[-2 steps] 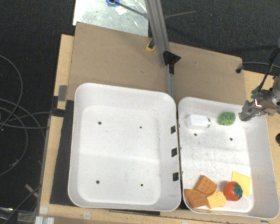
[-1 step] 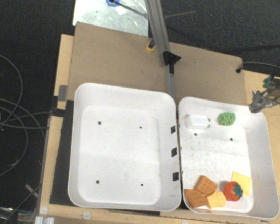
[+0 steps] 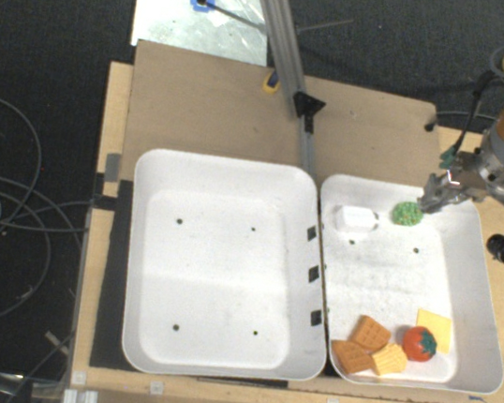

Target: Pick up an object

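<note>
A small green bushy object [image 3: 407, 214] lies near the far edge of the right bin [image 3: 486, 280]. My gripper [image 3: 436, 195] hangs just up and right of it, its tip close to the green object. A white block [image 3: 356, 218] rests to the left of the green object. At the near end of the right bin lie a red tomato [image 3: 418, 343], a yellow wedge [image 3: 434, 324], two brown waffle pieces [image 3: 370, 333] and a yellow cracker [image 3: 389, 360].
The left bin [image 3: 213, 266] sits beside the right one, joined by black clips [image 3: 313, 274]. A slanted metal pole [image 3: 287, 40] crosses the bench behind the bins. Cables lie on the floor at the left.
</note>
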`<action>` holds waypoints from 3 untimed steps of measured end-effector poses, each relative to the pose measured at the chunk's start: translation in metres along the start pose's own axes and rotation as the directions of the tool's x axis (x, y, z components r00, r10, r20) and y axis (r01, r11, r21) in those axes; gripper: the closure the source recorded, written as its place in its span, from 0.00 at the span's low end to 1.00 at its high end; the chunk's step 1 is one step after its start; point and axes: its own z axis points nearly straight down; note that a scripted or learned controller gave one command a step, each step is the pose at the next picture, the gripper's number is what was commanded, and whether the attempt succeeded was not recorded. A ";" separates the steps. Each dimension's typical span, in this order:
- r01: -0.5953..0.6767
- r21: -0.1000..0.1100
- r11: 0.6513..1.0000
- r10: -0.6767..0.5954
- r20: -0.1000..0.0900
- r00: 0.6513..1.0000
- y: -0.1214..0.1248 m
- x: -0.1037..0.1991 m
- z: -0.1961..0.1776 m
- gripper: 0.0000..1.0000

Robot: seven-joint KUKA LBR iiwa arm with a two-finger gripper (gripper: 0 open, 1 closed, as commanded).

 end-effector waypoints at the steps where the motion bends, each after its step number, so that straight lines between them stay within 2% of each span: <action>1: 0.001 -0.001 1.000 -0.001 -0.001 1.000 -0.019 0.053 -0.012 1.00; 3: 0.001 0.002 1.000 -0.001 -0.001 1.000 -0.069 0.152 -0.029 1.00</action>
